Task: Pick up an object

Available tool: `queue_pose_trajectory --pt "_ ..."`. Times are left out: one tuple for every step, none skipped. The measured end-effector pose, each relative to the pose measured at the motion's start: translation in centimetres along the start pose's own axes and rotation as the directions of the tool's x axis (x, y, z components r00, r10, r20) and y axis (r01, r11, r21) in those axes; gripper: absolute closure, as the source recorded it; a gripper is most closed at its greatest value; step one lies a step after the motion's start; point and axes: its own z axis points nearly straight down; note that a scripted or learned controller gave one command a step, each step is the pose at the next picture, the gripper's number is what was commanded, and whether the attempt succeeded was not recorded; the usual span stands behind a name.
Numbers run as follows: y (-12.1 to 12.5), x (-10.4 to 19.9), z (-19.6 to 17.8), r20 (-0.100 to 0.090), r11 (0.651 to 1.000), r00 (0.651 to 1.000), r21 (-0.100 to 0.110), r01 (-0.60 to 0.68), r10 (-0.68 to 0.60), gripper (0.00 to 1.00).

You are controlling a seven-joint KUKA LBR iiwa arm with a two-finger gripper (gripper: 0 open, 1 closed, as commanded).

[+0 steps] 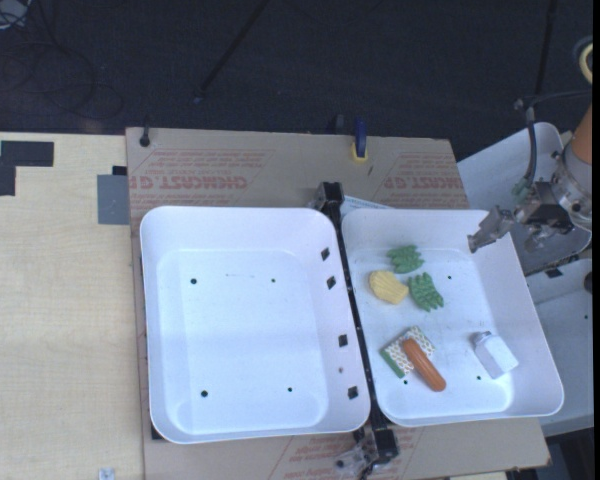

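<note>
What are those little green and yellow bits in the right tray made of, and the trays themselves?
The two green pieces and the yellow lump look like moulded plastic or rubber toy food: flat even colour, soft rounded shapes, though the view is too coarse to tell which. The bins look like smooth, slightly glossy white plastic, with rounded moulded corners and faint sheen.

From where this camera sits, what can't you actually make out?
- Grey arm's gripper: small and blurred at the right bin's far rim, so open or shut is unclear.
- Arm: cut off by the right edge.
- Small white block: too small to identify.
- Orange stick on green-edged pad: too blurred to identify.
</note>
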Motion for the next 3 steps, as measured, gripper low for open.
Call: queue_pose_trajectory --pt "-0.5 0.1 -0.7 -0.004 1.0 1.0 0.012 0.0 0.0 1.0" --pt "6.5 2.0 -11.8 -0.001 1.0 1.0 -0.005 0.001 -0.001 1.0" --pt "6.4 9.5 -23.1 -0.005 1.0 1.0 -0.003 0.006 -0.006 1.0"
